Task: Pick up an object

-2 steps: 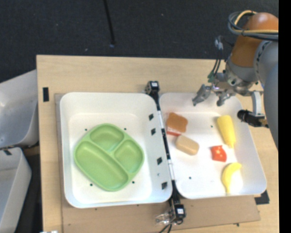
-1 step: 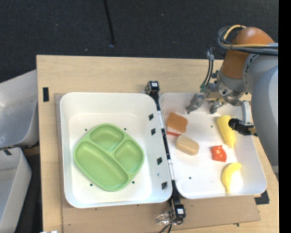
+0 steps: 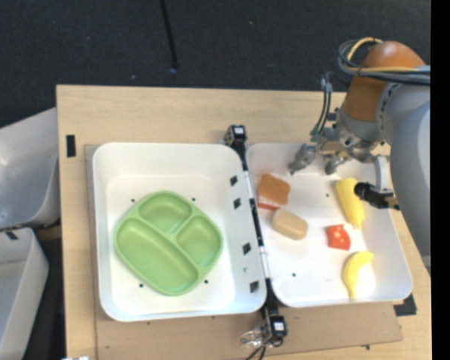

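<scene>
My gripper hangs over the far end of the right bin. Its two fingers are spread open with nothing between them. In that bin lie an orange-brown block, a tan oval piece, a small red piece and two yellow bananas, one near the right wall and one at the front right. The orange-brown block is the nearest thing, just in front and to the left of the fingertips, apart from them.
The left bin holds a green divided plate. A black-clipped divider joins the two bins. The arm's grey body covers the right bin's far right corner.
</scene>
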Motion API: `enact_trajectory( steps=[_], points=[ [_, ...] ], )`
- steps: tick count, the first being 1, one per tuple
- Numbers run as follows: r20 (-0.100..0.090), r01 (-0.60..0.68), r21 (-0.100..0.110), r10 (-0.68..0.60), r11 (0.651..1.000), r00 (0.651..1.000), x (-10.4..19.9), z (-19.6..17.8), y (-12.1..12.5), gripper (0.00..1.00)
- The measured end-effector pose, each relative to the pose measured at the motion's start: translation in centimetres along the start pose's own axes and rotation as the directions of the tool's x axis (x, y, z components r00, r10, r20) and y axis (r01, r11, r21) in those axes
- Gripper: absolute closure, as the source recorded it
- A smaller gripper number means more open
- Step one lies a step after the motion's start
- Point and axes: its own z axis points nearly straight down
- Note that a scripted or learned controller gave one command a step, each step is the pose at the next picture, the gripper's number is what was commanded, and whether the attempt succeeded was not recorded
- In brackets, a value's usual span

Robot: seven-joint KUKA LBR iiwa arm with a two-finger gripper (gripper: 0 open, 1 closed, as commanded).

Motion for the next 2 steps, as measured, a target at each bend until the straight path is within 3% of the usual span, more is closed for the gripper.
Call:
enact_trajectory(
  steps=[1, 2],
  points=[
    [0.003, 0.002, -0.002, -0.002, 1.000, 1.000, -0.1, -1.2, 0.1, 1.00],
    [-0.001, -0.004, -0.006, 0.004, 1.000, 1.000, -0.2, -6.6, -0.9, 1.00]
  ],
)
